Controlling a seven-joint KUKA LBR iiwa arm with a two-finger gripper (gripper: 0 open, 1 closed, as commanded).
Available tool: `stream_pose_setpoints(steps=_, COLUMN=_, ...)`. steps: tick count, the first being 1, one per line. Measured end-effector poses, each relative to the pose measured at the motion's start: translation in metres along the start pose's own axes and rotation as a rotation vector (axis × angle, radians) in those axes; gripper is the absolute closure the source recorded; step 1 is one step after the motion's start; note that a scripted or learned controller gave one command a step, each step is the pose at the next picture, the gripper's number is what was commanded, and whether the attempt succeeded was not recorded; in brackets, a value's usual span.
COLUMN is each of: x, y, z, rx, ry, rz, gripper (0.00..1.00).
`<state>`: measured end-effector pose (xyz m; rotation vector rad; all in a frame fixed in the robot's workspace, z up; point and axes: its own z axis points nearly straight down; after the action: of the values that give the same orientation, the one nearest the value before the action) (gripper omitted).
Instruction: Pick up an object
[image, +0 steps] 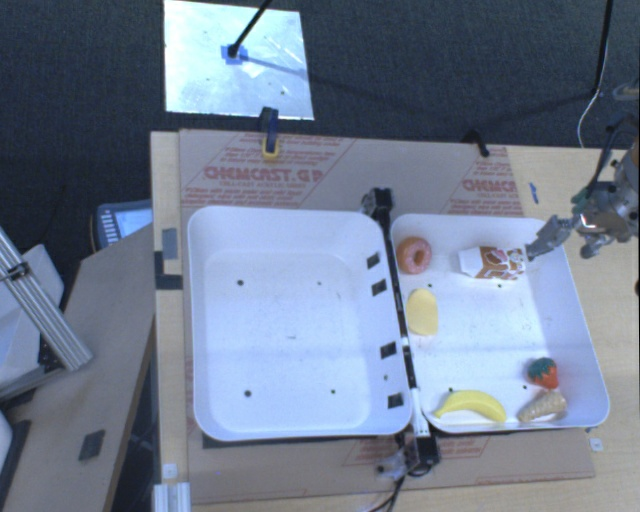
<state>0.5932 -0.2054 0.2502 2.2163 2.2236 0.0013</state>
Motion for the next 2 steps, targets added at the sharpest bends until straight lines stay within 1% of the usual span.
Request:
stream_pose_setpoints(steps=1, x=0.001, y=0.051, z=0.127, rx=0.008, ry=0.003, rz=-0.003, gripper=0.00)
stream_pose_setpoints(steps=2, x=-0.002, y=0.075, z=0.144, rx=-0.018, ry=-0.005, rz=0.001, gripper=0.00)
